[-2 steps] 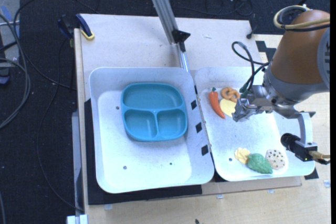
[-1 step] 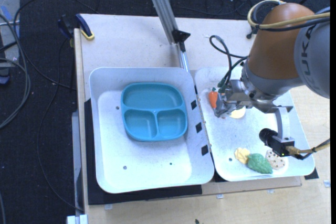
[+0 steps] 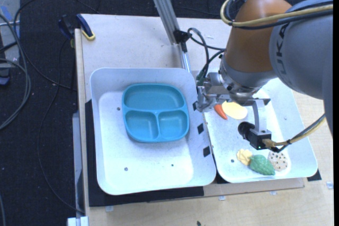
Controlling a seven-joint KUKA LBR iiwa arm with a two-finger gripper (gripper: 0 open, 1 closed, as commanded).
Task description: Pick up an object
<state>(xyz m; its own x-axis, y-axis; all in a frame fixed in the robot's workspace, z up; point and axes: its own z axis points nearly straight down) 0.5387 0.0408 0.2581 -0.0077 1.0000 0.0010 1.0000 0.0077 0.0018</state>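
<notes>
My gripper hangs under the orange wrist band, low over the far left part of the right bin. Just below it lie a small orange carrot-like piece and a pale yellow oval piece, touching each other; the gripper body partly hides their tops. At the near end of the same bin sit a green broccoli-like toy, a small yellow piece and a round speckled cookie. I see nothing lifted off the bin floor.
In the left bin a blue divided plate lies flat. A metal pole slants up from between the bins. A black block with a cable hangs off the arm over the right bin's middle.
</notes>
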